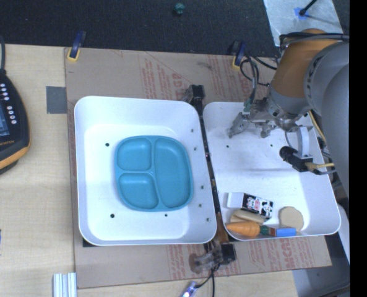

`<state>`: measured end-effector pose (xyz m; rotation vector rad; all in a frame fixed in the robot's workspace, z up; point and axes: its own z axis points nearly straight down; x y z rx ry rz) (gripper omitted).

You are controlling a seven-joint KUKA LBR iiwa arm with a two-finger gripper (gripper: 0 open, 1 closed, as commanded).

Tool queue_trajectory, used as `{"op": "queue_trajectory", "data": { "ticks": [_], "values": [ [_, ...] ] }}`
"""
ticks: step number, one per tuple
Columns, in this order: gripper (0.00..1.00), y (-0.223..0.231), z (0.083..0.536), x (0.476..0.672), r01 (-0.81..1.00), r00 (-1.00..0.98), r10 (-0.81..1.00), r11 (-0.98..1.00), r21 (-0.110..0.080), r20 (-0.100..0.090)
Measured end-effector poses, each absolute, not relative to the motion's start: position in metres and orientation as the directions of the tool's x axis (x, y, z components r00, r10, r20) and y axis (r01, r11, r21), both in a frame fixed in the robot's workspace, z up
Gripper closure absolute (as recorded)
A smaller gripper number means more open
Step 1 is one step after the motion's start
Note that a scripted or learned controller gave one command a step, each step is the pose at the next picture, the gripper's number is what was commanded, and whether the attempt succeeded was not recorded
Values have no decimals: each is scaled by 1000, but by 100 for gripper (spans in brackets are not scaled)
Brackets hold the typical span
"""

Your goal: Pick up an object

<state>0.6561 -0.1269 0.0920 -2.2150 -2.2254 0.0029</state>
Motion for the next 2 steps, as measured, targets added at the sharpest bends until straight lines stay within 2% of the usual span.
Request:
{"op": "queue_trajectory", "data": {
  "ticks": [2],
  "values": [
    [0, -113, 92, 656, 1000, -5, 1000, 5, -4, 0]
  ]
}}
